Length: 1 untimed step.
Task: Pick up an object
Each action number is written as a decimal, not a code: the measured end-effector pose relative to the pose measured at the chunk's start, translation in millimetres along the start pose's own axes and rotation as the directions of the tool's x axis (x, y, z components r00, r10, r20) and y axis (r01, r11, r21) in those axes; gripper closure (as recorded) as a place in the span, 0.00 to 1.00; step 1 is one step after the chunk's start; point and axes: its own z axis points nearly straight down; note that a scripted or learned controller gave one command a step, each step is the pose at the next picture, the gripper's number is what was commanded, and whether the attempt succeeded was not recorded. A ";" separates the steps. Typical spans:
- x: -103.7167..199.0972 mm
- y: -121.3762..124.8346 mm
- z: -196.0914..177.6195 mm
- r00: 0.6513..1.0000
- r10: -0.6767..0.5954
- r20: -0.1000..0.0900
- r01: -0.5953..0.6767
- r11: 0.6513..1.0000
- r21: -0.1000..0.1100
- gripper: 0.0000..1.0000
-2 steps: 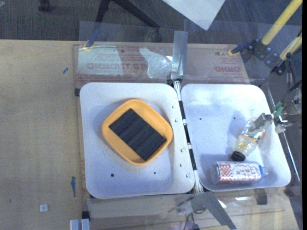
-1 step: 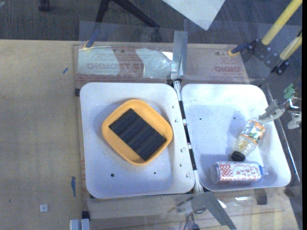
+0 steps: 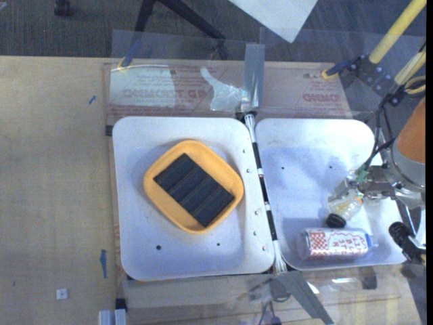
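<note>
— Two shallow white plastic bins side by side: left bin (image 3: 135,249), right bin (image 3: 304,147). Any writing legible?

— Reddish print on the taped cardboard strip (image 3: 176,90) behind them, too blurred to read. Same for the red-and-white patterned tube (image 3: 336,243) lying flat near the right bin's front edge (label unreadable).

— Surface and room?

— Pale wooden bench (image 3: 47,181); dark carpet and a black office-chair base (image 3: 145,5) beyond.

— Other things?

— Yellow rounded-square tray with a dark ribbed insert (image 3: 193,185), mid left bin. Small black cap-like piece (image 3: 336,219) just above the tube.

— Gripper?

— Over the right bin's right side, gripper (image 3: 352,193) low by a pale, clear object; open or closed, cannot tell.
</note>
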 end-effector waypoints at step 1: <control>-45.9 25.3 113.5 1.000 -0.020 0.003 0.020 1.000 -0.011 0.00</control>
